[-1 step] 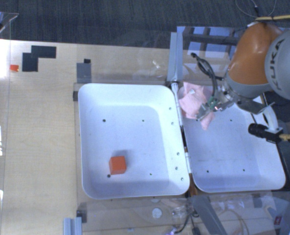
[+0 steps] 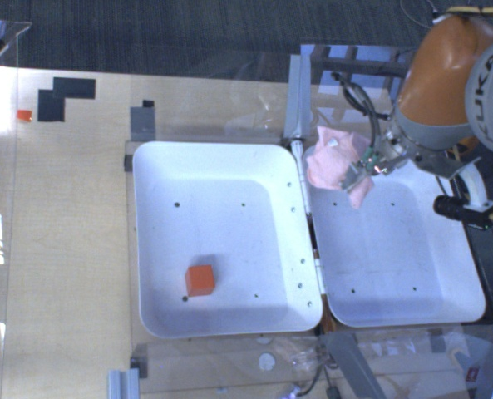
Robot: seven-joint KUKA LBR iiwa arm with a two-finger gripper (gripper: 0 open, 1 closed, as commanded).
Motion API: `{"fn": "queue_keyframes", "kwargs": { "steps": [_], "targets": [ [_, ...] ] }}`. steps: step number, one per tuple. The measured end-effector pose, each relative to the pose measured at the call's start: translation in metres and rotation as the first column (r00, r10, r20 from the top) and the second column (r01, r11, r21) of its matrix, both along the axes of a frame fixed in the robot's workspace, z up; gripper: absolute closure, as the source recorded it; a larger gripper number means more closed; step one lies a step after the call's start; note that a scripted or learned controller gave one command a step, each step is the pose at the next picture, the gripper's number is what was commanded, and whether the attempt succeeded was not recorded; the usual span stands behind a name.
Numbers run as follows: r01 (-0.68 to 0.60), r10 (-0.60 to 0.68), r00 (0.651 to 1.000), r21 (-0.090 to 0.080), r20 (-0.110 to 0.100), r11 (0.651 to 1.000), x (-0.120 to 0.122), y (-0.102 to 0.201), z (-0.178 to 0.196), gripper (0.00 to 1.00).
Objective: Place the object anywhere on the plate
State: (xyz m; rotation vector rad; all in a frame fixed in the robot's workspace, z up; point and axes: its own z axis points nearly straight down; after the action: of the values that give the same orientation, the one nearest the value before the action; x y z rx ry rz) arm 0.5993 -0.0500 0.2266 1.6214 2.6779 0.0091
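Bench [image 2: 63, 248]: a pale wooden top is running under everything, nearest the viewer along the bottom edge.
Left bin [image 2: 146, 223]: a shallow white tray is lying at centre-left.
Cube [image 2: 200, 280]: a small orange block is sitting in the near-left part of the left bin, well apart from the arm.
Right bin [image 2: 412, 256]: a second white tray is lying just beside the first, their edges touching; its near half is showing bare floor.
Cloth [image 2: 329, 163]: a crumpled pale pink piece is bunching up in the far-left corner of the right bin, partly lapping over the rim. Judging by where the arm is working, this is looking like the task's object.
Gripper [image 2: 364, 169]: it is hovering at the cloth's right edge, overlapping it. Whether it is open, closed or gripping the cloth cannot be told; it is too small and dark here.
Handling: the cloth is likely light, soft and limp, so it will be sagging and trailing when lifted. Pinching a raised fold near the middle seems wiser than taking a thin edge, which may be slipping free.
Arm [image 2: 446, 65]: grey with an orange band, it is reaching in from the far right.
Black blocks [image 2: 66, 96]: these are lying on the far-left bench, with a tiny orange marker [image 2: 24, 115] beside them.
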Motion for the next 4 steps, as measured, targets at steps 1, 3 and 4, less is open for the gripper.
{"fn": "queue_keyframes", "kwargs": {
  "steps": [1,3,4],
  "targets": [
    [-0.394,0.394,0.919,-0.002,-0.004,0.919,-0.017,0.052,-0.008,1.0],
    [-0.887,0.887,0.463,-0.007,-0.004,0.463,-0.043,0.148,-0.005,1.0],
    [-0.887,0.887,0.461,-0.007,-0.003,0.461,-0.055,0.199,-0.001,1.0]
  ]
}}
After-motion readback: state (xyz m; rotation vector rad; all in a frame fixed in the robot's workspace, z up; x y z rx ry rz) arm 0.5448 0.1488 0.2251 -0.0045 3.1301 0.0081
